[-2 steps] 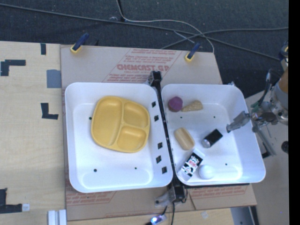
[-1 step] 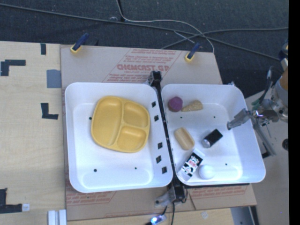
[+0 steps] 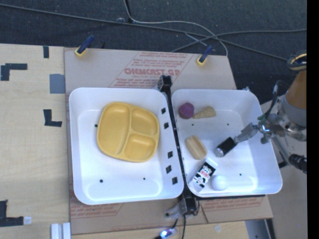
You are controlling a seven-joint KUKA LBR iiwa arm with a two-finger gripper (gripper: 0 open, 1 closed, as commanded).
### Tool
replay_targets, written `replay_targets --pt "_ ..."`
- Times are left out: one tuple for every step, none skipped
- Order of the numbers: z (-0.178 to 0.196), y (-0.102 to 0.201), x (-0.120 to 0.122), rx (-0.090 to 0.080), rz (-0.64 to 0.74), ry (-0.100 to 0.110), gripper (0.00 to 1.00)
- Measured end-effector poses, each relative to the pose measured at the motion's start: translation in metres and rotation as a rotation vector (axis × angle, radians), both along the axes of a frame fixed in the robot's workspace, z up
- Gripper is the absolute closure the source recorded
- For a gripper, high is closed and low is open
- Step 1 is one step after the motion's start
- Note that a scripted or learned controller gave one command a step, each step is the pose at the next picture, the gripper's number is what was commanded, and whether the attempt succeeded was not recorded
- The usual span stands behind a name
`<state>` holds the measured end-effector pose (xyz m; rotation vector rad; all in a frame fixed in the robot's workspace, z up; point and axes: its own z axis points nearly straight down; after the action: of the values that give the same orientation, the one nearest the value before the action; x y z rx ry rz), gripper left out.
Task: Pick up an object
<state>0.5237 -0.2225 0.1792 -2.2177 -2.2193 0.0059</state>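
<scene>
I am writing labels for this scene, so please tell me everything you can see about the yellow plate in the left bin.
The yellow plate looks like smooth, matte plastic, a rounded square with soft corners. Raised ridges divide it into three compartments: one long section on its left side and two smaller ones on the right. It lies flat, face up, turned slightly askew, on the floor of the left bin, nearer that bin's far half. No other object touches it.

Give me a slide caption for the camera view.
Pincer over the right bin among small items; yellow divided plate in the left bin.
</scene>
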Motion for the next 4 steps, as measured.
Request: replay_targets --pt "-0.048 0.009 0.000 0.001 0.001 0.000 0.00" --pt "-0.074 0.008 0.005 -0.003 0.001 -0.020 0.00" --pt "-0.063 0.010 0.007 -0.001 0.002 -0.024 1.00" --pt "-0.018 0.007 0.016 -0.002 0.001 -0.009 1.00"
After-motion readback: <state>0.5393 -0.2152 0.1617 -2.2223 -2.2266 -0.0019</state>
